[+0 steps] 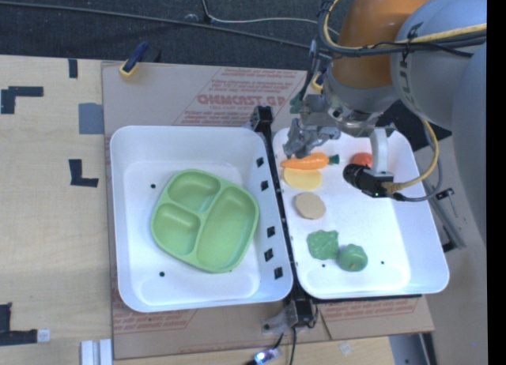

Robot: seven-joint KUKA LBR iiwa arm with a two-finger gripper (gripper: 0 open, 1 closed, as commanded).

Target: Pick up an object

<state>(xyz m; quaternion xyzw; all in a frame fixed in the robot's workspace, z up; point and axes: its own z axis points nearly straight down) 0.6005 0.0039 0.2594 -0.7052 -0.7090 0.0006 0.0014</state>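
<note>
Evidently, the pick had not yet been completed: nothing was seen lifted clear of the right bin, and all of the toy food lay on its floor. The tool was seen low over the bin's upper left corner, directly above the orange toy carrot, which lay crosswise just beneath its tip. Whether contact had been made could not be told, and whether the tool was open or closed could not be made out either, since it was seen from above and partly masked by the wrist. Touching the carrot below it, a yellow piece was seen, then a tan potato-like piece, and nearer the front 2 green items. A small red piece lay to the right, near a black fitting. A green divided plate was held by the left bin. Judged from this, the closing, gripping and lifting were left to be done.
</note>
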